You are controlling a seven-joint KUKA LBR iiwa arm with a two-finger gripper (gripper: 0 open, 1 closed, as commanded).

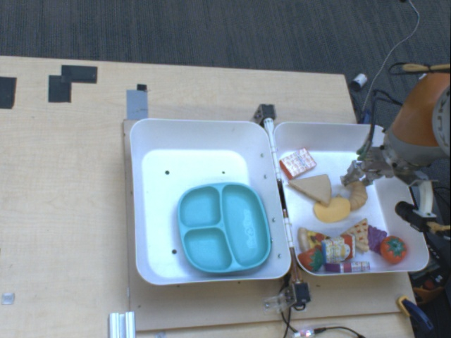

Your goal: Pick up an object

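Two white bins sit side by side on a pale wooden bench [63, 210], and their inner rims touch in the middle. The left bin [151, 189] has smooth, rounded walls and lots of open floor at the top, because the blue plate [224, 227] lies low in it, near the front wall. The plate is smooth and shiny, with round corners and three dips. The right bin [331, 136] is crowded in its lower half, but the top strip near its back wall is bare. The gripper [358, 177] comes in from the right and hangs low over the right side of this bin, close to the right wall. I cannot tell if its jaws are apart or together, and nothing can be seen held between them. Just under it lies a small tan cookie-like thing [358, 198], bumpy and round. Beside that is a flat yellow round piece [331, 210], touching a tan bread-shaped wedge [312, 187]. Above the wedge is a little red and white box [297, 163] lying tilted. Along the front wall is a tight heap of toy food: a small can [337, 248], a pizza slice [358, 234], purple grapes [377, 236] and a red tomato [392, 250] in the corner. These toys look like smooth plastic. Dark carpet [211, 20] lies beyond the bench's far edge.
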